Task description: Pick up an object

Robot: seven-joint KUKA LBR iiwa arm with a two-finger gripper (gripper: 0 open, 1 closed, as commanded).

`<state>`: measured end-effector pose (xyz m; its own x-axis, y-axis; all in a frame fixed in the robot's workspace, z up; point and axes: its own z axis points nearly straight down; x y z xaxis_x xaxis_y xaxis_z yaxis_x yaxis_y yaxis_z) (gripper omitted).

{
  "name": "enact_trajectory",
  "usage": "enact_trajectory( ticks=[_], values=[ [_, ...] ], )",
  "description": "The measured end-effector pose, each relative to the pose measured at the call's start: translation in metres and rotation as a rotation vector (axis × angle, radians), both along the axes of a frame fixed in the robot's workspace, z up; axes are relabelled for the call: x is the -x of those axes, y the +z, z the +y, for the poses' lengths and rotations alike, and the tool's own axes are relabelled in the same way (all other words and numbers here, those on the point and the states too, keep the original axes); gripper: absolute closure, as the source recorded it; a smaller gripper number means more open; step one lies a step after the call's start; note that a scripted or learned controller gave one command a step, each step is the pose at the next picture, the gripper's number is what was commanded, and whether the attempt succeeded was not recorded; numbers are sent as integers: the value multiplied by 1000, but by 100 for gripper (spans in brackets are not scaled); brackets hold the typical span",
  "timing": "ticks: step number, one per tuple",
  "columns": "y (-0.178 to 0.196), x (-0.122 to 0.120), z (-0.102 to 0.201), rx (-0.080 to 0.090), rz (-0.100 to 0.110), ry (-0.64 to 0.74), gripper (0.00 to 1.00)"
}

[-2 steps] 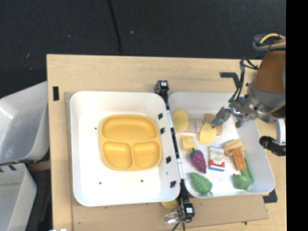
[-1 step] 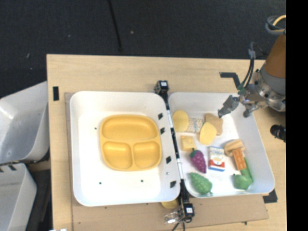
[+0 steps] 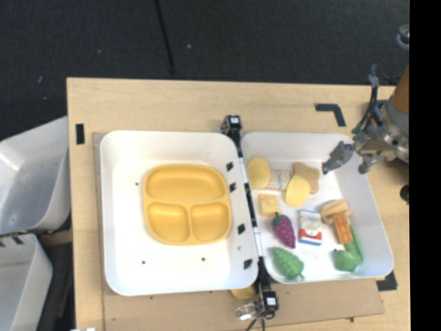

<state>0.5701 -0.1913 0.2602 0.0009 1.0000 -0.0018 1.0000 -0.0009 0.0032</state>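
Camera view shows us the candidates for picking all gathered in the right bin, in the lower right of the frame: a yellow lemon-like piece, a yellow oval piece, a tan bread-like piece, a small yellow square, purple grapes, a small red, white and blue carton, an orange carrot and two green pieces along the bin's lower edge. None of them is lifted; each lies on the bin floor. The gripper sits at the upper right of that bin, just right of the bread-like piece and apart from it, with nothing between its fingers; we cannot tell whether it is spread or closed. The left bin, at centre frame, carries a yellow divided tray. We judge the task barely begun: choosing a piece, descending, closing and lifting all remain.
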Motion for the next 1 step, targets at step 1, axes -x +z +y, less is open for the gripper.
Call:
enact_trajectory(
  ticks=[1],
  values=[
    [10,-1,-1,1,-2,2,100]
  ],
)
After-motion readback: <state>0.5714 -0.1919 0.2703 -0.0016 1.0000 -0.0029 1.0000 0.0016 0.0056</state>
